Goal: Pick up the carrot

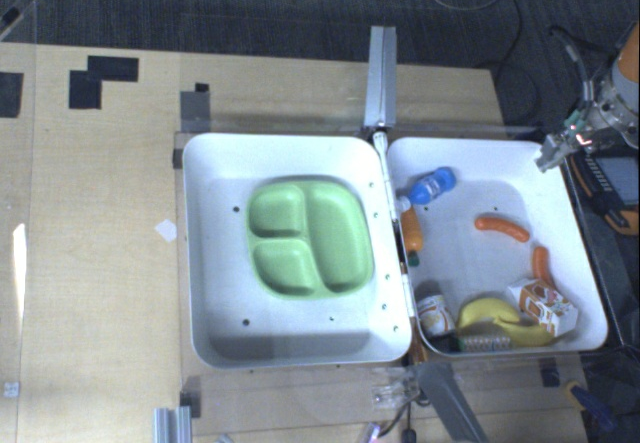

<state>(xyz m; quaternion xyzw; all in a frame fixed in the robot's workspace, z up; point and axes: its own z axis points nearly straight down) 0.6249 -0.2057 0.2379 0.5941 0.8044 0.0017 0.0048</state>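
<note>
Your gripper [560, 146] sits at the upper right of the frame, over the top right corner of the right bin [590, 261]; whether its claw is wide or narrow cannot be told from this view, and nothing shows in it. The carrot [502, 227] lies below and left of it, on the bin floor, alone near the bin's middle. Further left, against the dividing wall, you see a blue bottle [432, 185] and an orange bottle [411, 231]. Along the bottom edge lie a banana [495, 316], a small carton [546, 305] and a can [432, 312]. The left bin [205, 231] holds a green divided plate [308, 236].
</note>
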